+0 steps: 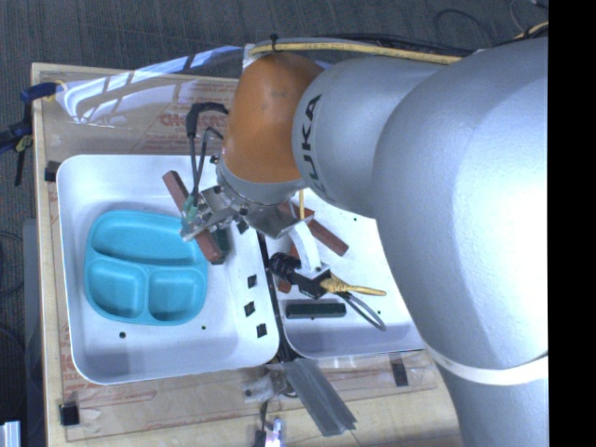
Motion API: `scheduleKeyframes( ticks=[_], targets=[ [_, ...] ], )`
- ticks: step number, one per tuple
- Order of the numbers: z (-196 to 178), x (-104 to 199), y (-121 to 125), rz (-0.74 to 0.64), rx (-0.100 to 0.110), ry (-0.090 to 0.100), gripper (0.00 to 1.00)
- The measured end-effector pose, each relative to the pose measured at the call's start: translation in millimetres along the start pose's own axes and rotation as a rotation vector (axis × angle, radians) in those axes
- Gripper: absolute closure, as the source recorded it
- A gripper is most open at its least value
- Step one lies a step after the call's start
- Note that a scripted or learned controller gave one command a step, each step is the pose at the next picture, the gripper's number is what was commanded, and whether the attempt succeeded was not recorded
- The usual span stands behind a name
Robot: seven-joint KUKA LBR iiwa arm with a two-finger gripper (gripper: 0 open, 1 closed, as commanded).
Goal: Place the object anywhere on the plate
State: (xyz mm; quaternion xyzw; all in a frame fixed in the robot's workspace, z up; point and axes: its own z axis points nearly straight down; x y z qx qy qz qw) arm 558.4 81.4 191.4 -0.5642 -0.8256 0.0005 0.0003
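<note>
brown and blocky, the object sits between the fingers of the pincer, which is closed on it just off the plate's right edge, over the white floor of the left bin. the plate is smooth turquoise plastic, rounded at the corners and split into three shallow wells by raised ridges.

judging from this, the block hangs beside the plate rather than above it, so a release now would likely drop it onto the bin floor; if lowered onto a ridge or the rim it could tip and slide off. the grip looks to be near one end, so the piece might swing.

right of the plate, past the bin wall, lie more brown blocks, a black bar and yellow-handled pliers.
</note>
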Motion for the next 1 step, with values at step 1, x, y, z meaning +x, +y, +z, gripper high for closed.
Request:
scheduleKeyframes(
  ticks=[1],
  targets=[
    [-0.1, -0.6, -0.1, 0.001, 0.0, 0.0, 0.0]
  ],
)
